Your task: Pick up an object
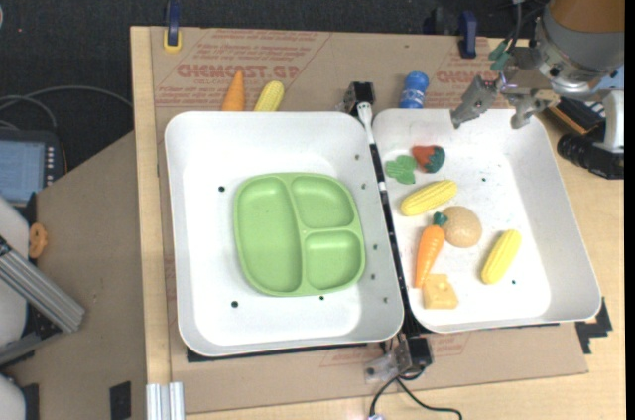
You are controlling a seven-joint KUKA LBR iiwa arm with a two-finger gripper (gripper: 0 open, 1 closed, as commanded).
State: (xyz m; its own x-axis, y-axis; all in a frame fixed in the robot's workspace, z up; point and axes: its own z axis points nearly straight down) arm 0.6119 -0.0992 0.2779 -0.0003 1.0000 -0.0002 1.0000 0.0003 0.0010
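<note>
Pincer (498,104) is hanging over the far edge of the right bin (556,210), and I am seeing its two fingers (471,102) spread wide apart with nothing between them. I am judging that we are at the very start: the arm (585,1) is reaching in from the right and I am getting ready to choose a toy and go down for it.

All the toys I could take are lying in the right bin. I am looking at a strawberry (430,157) and a green leafy piece (401,170), which is lying just beside the strawberry, near the far left corner. Below them a corn cob (428,198) is lying on its side. A round potato (460,226) is sitting next to a carrot (429,251), and the two look like they are touching. A second corn cob (499,255) is lying alone on the right, and a cheese wedge (440,292) is resting near the front.

The left bin (198,210) is holding a green plate (298,232) with three parts.

For the next move I am thinking I need to bring the pincer toward me and down over one toy. The lone corn cob looks easiest, since nothing is crowding it. I am guessing I must turn the fingers across its short side.
</note>
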